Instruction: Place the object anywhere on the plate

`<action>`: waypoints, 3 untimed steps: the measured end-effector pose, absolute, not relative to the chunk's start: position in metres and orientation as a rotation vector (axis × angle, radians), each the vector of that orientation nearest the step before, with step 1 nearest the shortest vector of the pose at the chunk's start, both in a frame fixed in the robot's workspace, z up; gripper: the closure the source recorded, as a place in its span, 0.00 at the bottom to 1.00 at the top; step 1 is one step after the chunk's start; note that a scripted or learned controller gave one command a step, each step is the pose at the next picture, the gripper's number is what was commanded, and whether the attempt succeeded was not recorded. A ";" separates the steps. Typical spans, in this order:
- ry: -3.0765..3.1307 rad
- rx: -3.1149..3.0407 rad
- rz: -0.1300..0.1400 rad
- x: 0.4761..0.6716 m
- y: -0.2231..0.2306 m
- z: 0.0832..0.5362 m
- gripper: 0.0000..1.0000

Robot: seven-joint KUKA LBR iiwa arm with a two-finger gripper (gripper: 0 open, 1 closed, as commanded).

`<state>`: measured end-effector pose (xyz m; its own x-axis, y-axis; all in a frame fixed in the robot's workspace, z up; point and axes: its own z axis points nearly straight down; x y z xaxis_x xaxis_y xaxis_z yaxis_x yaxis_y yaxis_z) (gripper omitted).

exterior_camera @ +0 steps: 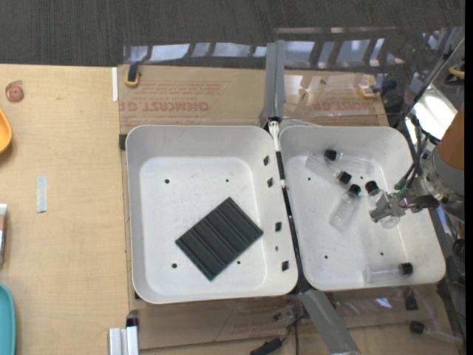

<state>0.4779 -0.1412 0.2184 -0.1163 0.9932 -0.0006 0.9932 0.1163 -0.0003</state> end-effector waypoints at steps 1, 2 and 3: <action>2.410 2.016 -0.003 0.562 -0.076 0.262 1.00; 2.171 2.274 -0.009 0.576 0.003 0.213 1.00; 2.151 2.294 -0.009 0.556 0.059 0.190 1.00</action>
<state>0.5562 0.0590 0.1896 0.0643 0.9979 -0.0023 0.9979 -0.0643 -0.0058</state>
